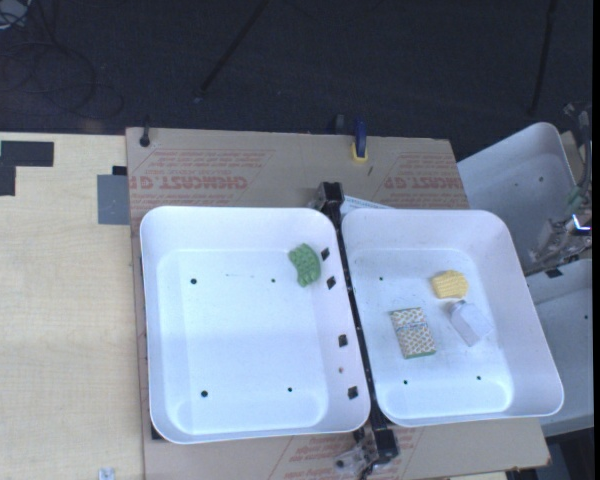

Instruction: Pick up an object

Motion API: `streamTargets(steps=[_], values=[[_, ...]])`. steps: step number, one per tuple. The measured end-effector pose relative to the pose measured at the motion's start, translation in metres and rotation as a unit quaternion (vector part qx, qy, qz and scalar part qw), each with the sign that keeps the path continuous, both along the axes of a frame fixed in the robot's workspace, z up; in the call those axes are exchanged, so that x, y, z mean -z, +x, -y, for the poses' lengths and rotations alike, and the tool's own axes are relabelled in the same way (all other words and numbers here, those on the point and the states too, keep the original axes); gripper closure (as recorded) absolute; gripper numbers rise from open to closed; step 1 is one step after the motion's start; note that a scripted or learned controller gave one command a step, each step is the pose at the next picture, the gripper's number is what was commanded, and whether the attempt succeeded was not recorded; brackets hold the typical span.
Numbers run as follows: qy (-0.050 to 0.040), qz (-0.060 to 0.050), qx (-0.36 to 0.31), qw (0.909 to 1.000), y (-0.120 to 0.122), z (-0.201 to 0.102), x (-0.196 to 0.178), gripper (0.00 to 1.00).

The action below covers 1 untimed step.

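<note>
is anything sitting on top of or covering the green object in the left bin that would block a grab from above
No, nothing visible does. The green object lies by itself near the back right corner of the left bin, uncovered. The bin's right wall runs close beside it, which could crowd an approach from that side.

Left bin (170, 268) floor open but for green lump (305, 264).

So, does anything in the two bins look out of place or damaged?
Nothing stands out. The green object lies in the left bin; the yellow piece, patterned block and pale object lie apart in the right bin.
</note>
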<state>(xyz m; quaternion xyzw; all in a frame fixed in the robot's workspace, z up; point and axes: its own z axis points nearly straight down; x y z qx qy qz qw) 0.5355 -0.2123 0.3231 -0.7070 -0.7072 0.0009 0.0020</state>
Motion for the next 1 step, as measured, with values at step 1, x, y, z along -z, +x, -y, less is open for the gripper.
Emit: streamTargets(steps=[1], values=[[-0.0007,0.002,-0.001,1.0,0.0098,0.0014,-0.0081,1.0]])
